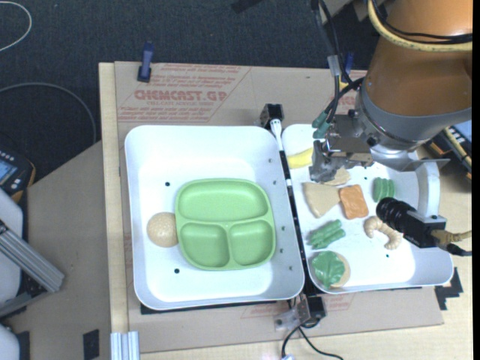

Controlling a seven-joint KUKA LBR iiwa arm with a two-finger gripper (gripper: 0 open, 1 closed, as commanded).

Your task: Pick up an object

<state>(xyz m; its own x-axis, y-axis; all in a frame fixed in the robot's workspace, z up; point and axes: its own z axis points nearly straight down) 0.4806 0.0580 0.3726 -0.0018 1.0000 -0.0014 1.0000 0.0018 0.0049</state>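
Observation:
My gripper (328, 169) hangs low over the back left part of the right bin (420, 276). It is just above a pale beige wedge (319, 199) and beside a yellow piece (300, 158) at the bin's left wall. An orange rectangular piece (352, 201) lies right of the wedge. I see nothing clearly held in the gripper, and its tip is dark against the bin.
The right bin also holds a green pod (382, 188), a beige curled piece (379, 230), a green bean bundle (325, 235) and a round green and tan item (329, 268). In the left bin (150, 148) sit a green divided plate (223, 223) and a round beige bun (161, 229).

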